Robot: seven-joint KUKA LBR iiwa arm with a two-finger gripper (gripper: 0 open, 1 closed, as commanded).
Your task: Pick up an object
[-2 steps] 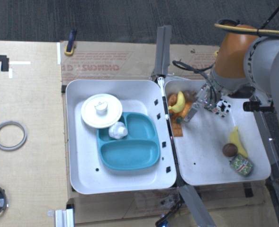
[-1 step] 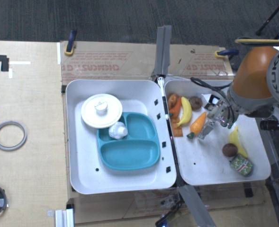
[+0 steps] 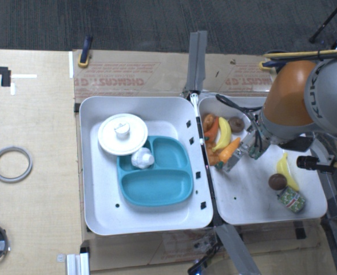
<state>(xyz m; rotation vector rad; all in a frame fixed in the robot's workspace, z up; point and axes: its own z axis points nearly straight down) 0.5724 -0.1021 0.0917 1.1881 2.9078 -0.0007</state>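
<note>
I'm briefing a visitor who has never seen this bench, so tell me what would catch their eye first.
The grey arm with its orange band leans in from the right, its hand low over a pile of fruit in the right bin's near-left corner. In the left bin, a blue divided tray lies with a white lid overlapping its upper left corner.

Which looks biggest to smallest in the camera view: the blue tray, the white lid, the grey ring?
1. Blue divided plastic tray.
2. Round white lid with a knob.
3. Grey ring on the bench, somewhat smaller than the lid.
</note>
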